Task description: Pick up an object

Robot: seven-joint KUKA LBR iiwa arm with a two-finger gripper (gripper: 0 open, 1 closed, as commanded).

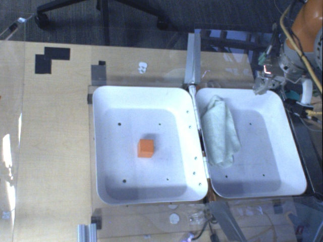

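The grey arm's pincer [263, 84] hung above the far right corner of the right shallow white plastic bin [282, 185], its opening impossible to judge, so the task stood at the approach step with nothing grasped. A small orange cube [146, 148] sat near the middle of the left shallow white plastic bin [108, 185], and a crumpled pale cloth [220, 131] lay along the right bin's left side; the next move likely called for centring over one and descending. The bins rested on a light wooden tabletop [50, 150], with a black chair base [103, 4] on dark carpet beyond.
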